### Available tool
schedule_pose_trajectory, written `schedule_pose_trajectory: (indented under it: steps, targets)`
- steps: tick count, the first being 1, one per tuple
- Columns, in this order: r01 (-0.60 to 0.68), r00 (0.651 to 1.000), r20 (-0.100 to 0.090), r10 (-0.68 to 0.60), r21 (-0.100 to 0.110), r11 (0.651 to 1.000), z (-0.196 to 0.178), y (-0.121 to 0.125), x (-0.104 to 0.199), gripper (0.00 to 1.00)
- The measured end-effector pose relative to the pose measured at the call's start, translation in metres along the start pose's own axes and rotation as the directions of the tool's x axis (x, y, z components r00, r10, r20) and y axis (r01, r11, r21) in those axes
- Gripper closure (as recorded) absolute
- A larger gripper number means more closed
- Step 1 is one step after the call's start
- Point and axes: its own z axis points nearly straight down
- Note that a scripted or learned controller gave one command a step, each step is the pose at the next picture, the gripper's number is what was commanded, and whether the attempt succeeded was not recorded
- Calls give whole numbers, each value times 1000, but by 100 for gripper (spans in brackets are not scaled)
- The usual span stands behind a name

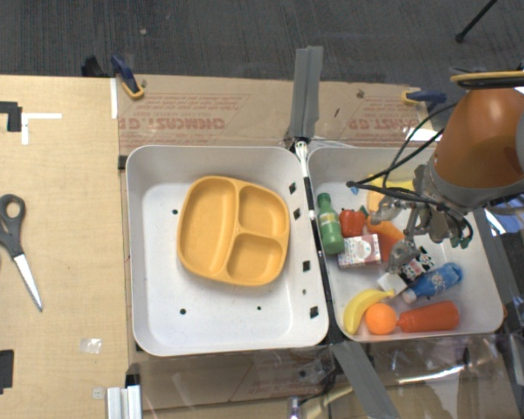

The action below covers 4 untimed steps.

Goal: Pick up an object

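- Your gripper (408, 253) hangs low over the right bin (482, 260), above the toy pile; its fingers are lost in cables and clutter, so I cannot tell how far open it is or whether it holds anything.
- Candidate objects all lie in the right bin: green bottle (329, 225), small carton (361, 250), blue bottle (437, 280), banana (360, 307), orange (381, 319), carrot (430, 316).
- The left bin (148, 260) carries only a yellow tray (233, 230); ignore it.
- Items touch one another under the gripper. In my judgement, pick one with free sides, such as the carrot or blue bottle.
- Centre over it, descend straight, close fully, then lift slowly.
- Risk: neighbours snagging or dragging along.
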Motion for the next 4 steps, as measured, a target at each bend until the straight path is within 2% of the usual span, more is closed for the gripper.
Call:
schedule_pose_trajectory:
  steps: [1, 2, 3, 4]
  targets:
    - [-105, 994, 2, 105, 0, 994, 29, -23, 27, 0]
    - [-259, 966, 3, 259, 4, 966, 30, 16, -11, 0]
    - [-451, 892, 1, 451, 0, 892, 31, 23, -40, 0]
    - [-425, 905, -3, 425, 1, 905, 32, 28, 1, 0]
